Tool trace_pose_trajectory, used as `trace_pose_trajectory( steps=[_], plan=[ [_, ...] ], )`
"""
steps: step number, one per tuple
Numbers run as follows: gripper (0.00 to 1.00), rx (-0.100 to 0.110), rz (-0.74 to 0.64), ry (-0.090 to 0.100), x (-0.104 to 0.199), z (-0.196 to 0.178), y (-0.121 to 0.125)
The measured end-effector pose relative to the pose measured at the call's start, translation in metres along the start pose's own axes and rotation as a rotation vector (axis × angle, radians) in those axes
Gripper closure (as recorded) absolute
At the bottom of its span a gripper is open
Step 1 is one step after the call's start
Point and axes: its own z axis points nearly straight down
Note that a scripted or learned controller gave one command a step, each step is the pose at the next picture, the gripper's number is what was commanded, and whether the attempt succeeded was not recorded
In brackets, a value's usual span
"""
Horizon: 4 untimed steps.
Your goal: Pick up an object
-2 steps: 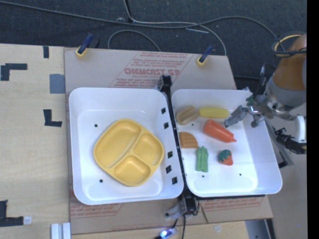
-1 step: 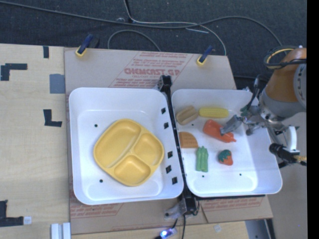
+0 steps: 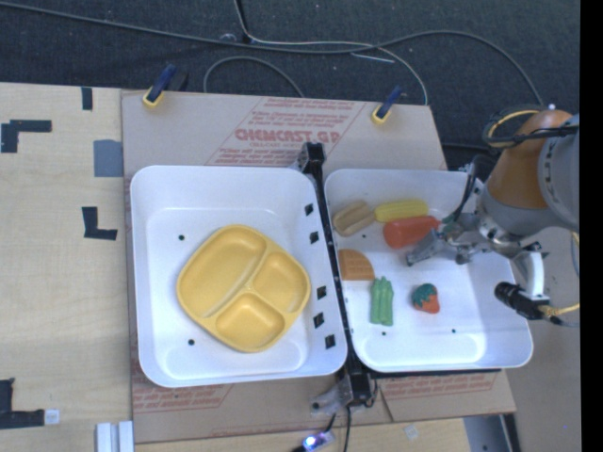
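In the right bin (image 3: 490, 347), a red-orange toy (image 3: 409, 231) is seen just left of the gripper (image 3: 424, 250). Whether it is touched, or how far the gripper is parted, cannot be told. A yellow toy (image 3: 401, 210) lies directly behind the red-orange toy, a strawberry (image 3: 425, 298) in front of it, and a green toy (image 3: 381, 301) to its front-left.

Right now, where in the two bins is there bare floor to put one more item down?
Left bin: only thin strips around the yellow tray. Right bin: a bare patch along the near edge, below the green toy and strawberry. Its far-left part is crowded with food toys beside the gripper.
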Motion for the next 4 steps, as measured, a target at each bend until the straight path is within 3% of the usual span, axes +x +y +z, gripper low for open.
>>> trace_pose_trajectory(
  steps=[1,3,4],
  plan=[
    [1.00,-0.003,0.000,-0.003,-0.001,-0.011,0.001],
    [1.00,-0.005,0.000,0.000,-0.003,-0.133,-0.001],
    [1.00,-0.001,0.000,0.002,-0.003,-0.158,0.000]
  ],
)
